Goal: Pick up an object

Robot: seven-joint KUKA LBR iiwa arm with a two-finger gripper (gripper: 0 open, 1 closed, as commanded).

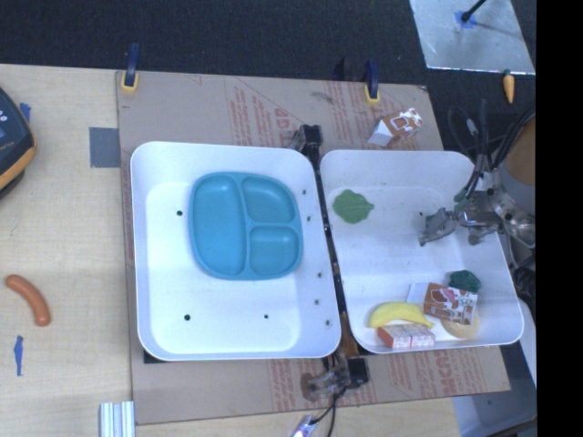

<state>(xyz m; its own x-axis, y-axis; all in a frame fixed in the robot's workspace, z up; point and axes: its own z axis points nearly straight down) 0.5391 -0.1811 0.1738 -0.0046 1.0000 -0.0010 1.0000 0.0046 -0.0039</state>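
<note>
Here we see the claw (pixel 430 230) near the right bin's (pixel 401 167) right edge, well apart from the green leaf (pixel 352 206). We cannot tell its state.

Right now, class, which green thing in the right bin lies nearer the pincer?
The light green leaf, alone at the bin's far left, level with the pincer; the dark green piece sits among the near-corner clutter.

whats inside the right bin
In the right bin: a green leaf, banana, small red box, printed carton and dark green piece. Whatever lies under the carton is covered.
</note>
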